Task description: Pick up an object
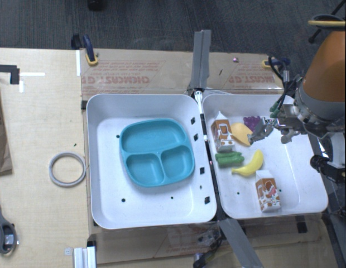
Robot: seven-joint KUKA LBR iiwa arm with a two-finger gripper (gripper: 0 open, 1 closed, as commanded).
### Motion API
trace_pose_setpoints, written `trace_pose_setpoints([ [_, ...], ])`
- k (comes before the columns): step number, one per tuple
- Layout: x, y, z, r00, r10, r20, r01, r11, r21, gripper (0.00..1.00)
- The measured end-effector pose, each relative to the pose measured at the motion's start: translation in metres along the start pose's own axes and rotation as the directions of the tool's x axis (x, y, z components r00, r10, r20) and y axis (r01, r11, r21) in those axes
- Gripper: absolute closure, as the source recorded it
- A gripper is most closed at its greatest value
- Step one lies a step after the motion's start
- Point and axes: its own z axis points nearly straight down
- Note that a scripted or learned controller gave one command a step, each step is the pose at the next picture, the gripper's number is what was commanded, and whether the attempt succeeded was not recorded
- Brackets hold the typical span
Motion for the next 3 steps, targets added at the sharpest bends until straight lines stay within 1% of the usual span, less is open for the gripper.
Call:
trace_pose_setpoints([
  [1, 0.009, 0.023, 0.035, 0.999, 0.034, -0.001, -0.034, 0.999, 0.002, 0.00],
  [2, -0.045, 0.003, 0.099, 0.996, 0.088, -0.001, -0.088, 0.996, 0.002, 0.00],
  [3, -0.042, 0.000, 0.160, 1.000, -0.012, -0.001, 0.012, 1.000, 0.000, 0.00],
])
